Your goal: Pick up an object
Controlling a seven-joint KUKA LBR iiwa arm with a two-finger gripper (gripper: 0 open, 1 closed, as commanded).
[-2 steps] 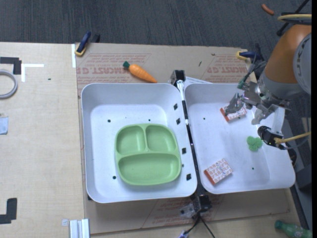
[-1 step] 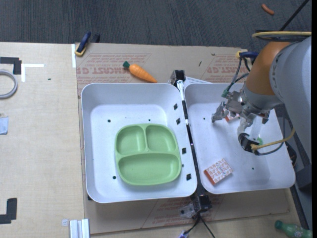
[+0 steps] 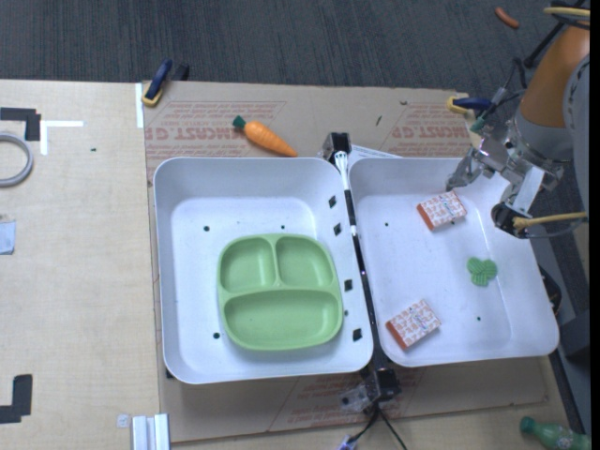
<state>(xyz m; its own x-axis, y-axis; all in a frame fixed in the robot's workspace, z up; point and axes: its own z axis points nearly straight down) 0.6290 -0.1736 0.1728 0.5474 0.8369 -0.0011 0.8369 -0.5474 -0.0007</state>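
You have one fixed camera mounted above the worktop, looking down at a slant rather than straight down. The far edge of the worktop sits toward the top of the frame, with dark floor beyond it; the near edge runs off the bottom. Your view takes in both white bins whole: the left bin lies around frame centre, the right bin toward the right side. The arm enters from the upper right and is cut by the frame edge. The camera stands far enough back to show bare worktop to the left of the bins. No second view is supplied for overlap.
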